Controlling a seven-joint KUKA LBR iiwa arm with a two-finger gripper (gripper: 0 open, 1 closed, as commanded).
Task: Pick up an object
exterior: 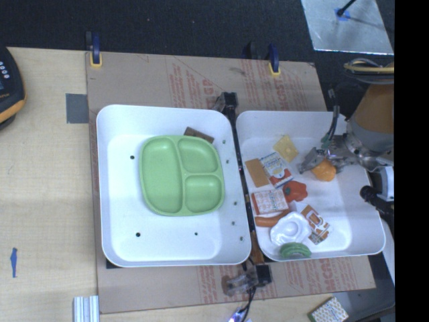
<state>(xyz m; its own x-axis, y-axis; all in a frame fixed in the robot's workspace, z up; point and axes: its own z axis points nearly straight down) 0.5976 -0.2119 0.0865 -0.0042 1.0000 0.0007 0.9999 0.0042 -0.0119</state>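
Camera view shows the pincer (320,161) low over the far right part of the right bin (362,240), its fingers apart and just beside a small orange object (324,172), while the left bin (117,180) carries a green divided plate (181,175) on the tabletop (47,200).

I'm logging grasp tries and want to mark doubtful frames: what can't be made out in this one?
- Hand: its fingers blur together over the orange ball in the camera view; contact and opening unclear.
- Brown item: mostly hidden behind the green plate.
- Packets: print too small to read.
- Arm: cut off by the right edge.
- Device: cut off by the left edge.
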